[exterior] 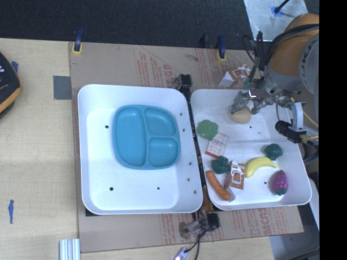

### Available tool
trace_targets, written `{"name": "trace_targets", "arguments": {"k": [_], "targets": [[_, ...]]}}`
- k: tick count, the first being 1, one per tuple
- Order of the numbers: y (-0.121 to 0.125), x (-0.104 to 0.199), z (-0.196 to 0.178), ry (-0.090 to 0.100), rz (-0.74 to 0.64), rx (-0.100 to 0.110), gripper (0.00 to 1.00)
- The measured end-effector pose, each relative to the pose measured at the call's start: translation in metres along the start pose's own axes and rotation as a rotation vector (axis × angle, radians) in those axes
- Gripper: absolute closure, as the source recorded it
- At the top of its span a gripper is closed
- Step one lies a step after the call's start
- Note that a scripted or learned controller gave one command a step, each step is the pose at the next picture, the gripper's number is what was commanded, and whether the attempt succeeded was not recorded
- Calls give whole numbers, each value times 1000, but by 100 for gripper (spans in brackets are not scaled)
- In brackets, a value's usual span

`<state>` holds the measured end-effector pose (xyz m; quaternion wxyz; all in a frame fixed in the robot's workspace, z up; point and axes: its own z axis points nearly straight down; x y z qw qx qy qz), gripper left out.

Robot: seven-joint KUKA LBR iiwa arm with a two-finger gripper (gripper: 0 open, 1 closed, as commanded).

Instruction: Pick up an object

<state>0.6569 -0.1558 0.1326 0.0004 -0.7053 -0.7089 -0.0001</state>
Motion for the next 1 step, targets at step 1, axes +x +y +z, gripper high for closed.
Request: {"name": "trace_targets", "arguments": {"k": [1], "targets": [[-1, 39, -9, 1, -1, 5, 100]]}}
